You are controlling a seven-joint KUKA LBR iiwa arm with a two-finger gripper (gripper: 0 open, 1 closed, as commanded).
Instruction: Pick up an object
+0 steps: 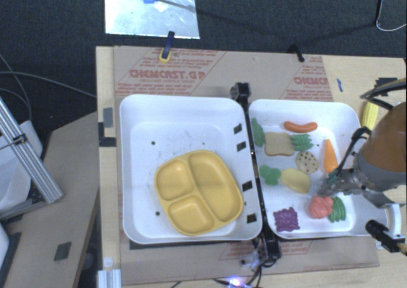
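In the left bin (137,153) a yellow divided plate (198,191) lies tilted. In the right bin (346,115) toy foods are scattered; the carrot (329,155) lies lengthwise, tip toward the far wall. My pincer (332,183) hovers just below it, above the tomato (321,206); whether it's open or closed, I cannot tell.

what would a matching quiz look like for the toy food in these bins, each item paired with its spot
Things:
1. yellow tray
2. sausage
3. purple grapes
4. carrot

Places:
a. front edge of the right bin
b. far edge of the right bin
c. left bin
d. right side of the right bin, near the gripper

Pairs: 1-c, 2-b, 3-a, 4-d
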